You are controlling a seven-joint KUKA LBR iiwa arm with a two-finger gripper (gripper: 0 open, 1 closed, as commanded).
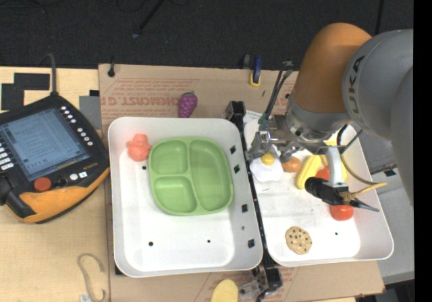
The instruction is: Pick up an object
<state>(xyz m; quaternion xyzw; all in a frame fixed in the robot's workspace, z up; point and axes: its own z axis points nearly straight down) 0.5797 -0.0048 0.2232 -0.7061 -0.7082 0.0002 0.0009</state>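
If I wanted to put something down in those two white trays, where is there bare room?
The left bin has a bare strip along its near edge, below the green divided plate. In the right bin, bare floor surrounds the cookie. Its far half is crowded: egg, banana, tomato and the gripper.
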